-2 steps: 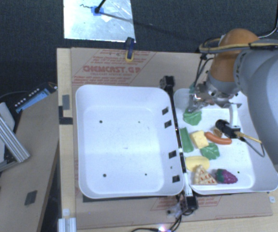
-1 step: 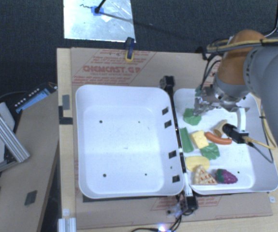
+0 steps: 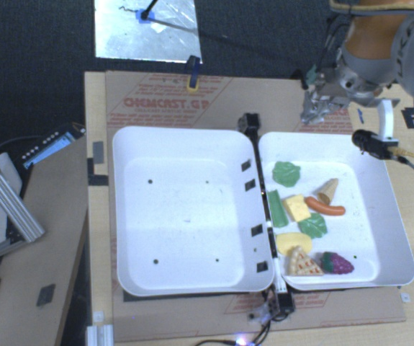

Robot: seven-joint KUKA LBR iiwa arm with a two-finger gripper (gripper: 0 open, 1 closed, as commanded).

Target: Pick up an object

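The gripper [image 3: 317, 111] hangs above the far rim of the right bin [image 3: 390, 229], holding nothing; whether it is apart or together is unclear. Toy foods lie along that bin's left side: lettuce [image 3: 286, 173], cheese [image 3: 297, 208], sausage [image 3: 325, 207], grapes [image 3: 338, 263].

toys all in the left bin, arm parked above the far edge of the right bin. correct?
Not quite. The toy food all lies in the right bin, clustered along its left side; the left bin has none of it. The rest holds: the camera view shows the gripper above the right bin's far edge.
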